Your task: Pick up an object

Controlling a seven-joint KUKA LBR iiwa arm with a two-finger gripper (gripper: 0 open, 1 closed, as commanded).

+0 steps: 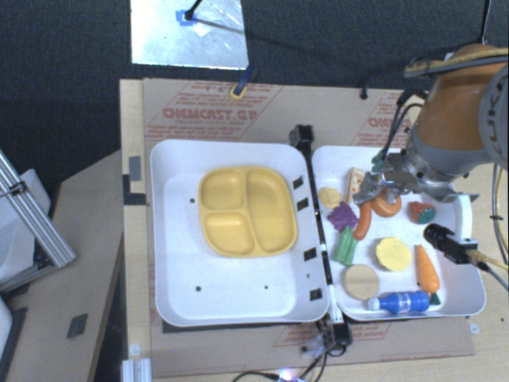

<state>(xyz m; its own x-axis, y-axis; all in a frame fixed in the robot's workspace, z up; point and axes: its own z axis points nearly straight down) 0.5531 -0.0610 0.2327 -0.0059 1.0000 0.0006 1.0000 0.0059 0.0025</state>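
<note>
At centre right, the gripper (374, 183) hovers over the right bin (477, 293), an orange-red sausage (363, 220) slanting just below it; its grasp cannot be judged.

Two white bins (171, 237); left of the black divider (312, 213) one yellow tray (246, 212), right of it roughly ten toy foods and one blue bottle (402, 302)
</note>
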